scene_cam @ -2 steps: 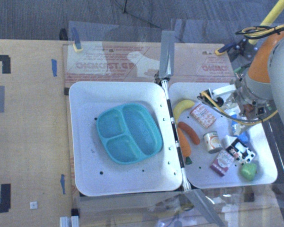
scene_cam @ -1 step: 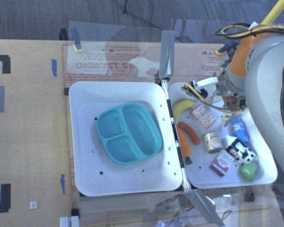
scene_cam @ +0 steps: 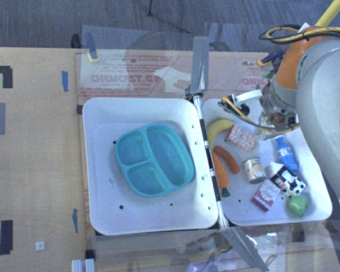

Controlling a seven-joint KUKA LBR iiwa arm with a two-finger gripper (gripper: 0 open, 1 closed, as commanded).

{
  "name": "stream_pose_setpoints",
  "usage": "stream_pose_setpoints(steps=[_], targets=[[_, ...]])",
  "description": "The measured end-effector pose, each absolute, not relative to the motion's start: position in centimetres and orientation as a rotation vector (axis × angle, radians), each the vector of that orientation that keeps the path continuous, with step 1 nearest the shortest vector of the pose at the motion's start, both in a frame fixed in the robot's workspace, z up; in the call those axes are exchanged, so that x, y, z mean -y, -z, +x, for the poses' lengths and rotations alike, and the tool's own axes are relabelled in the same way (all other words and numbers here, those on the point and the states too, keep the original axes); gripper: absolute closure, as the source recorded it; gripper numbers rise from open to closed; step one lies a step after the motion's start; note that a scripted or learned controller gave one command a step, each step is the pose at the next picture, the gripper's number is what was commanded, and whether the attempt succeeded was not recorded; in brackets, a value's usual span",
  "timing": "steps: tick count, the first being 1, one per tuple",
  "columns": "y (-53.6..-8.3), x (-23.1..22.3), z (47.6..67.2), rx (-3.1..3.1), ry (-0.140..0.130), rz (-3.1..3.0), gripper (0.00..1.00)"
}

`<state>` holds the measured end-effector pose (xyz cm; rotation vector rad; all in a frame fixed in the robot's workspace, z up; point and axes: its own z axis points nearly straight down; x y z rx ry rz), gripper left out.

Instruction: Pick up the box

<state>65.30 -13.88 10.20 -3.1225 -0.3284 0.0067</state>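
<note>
Pale wooden bench carries two shallow white bins side by side, with grey carpet beyond its far edge and a sheet of brown cardboard with faded red lettering, too washed out to read with certainty, lying behind the bins.

In the right bin, the small red-and-white patterned box lies flat near the far left part of the floor, its print too fine to read. It sits just beside the yellow banana on its left and just beyond the orange-red sausage. An orange carrot runs along the bin's left wall. Nearer the front lie a small cylindrical can, a blue bottle, a black-and-white cow-patterned carton, a pink-and-white packet and a green fruit. Bare floor shows to the box's right and at the bin's front left.

The gripper hangs over the far right part of this bin, near the box but to its right and apart from it; whether the fingers are spread or closed cannot be told, and nothing is seen between them.

The left bin holds a blue three-compartment plastic tray, with open floor all round it.
</note>
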Motion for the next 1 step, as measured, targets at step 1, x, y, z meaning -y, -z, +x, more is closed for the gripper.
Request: stream_pose_setpoints(steps=[1], targets=[[-12.08, 16.62, 65.17, 0.692, 0.000, -3.064, 1.00]])
